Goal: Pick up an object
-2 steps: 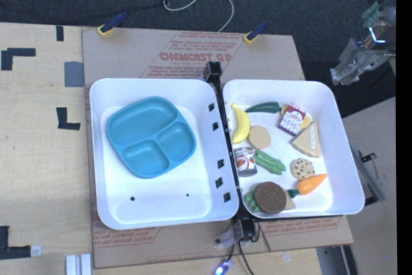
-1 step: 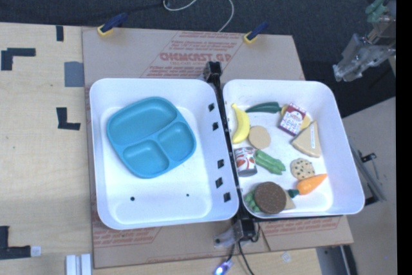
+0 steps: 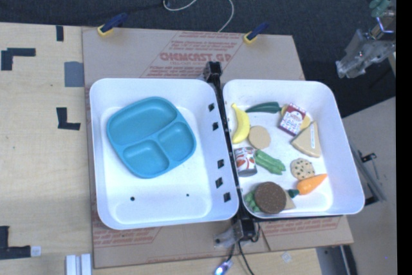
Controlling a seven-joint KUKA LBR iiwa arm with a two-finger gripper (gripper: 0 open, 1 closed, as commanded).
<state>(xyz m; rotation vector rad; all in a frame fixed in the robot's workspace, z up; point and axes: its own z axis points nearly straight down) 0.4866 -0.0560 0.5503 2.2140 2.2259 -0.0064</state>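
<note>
The right white bin (image 3: 340, 114) holds several toy foods: a yellow banana (image 3: 240, 123), a green pepper (image 3: 263, 107), a red carton (image 3: 291, 119), a tan cheese wedge (image 3: 309, 141), a round cracker (image 3: 259, 137), a small can (image 3: 245, 161), a green pod (image 3: 270, 161), a cookie (image 3: 301, 168), a carrot (image 3: 311, 183) and a brown burger patty (image 3: 270, 197). My gripper (image 3: 358, 56) hangs at the far right, above and outside the bin's upper right corner, well away from every item.
The left white bin (image 3: 103, 203) carries a blue divided plate (image 3: 150, 136). Both bins rest on a cardboard sheet (image 3: 187, 55) clamped at its top edge. A white cable (image 3: 193, 0) loops over the dark floor behind.
</note>
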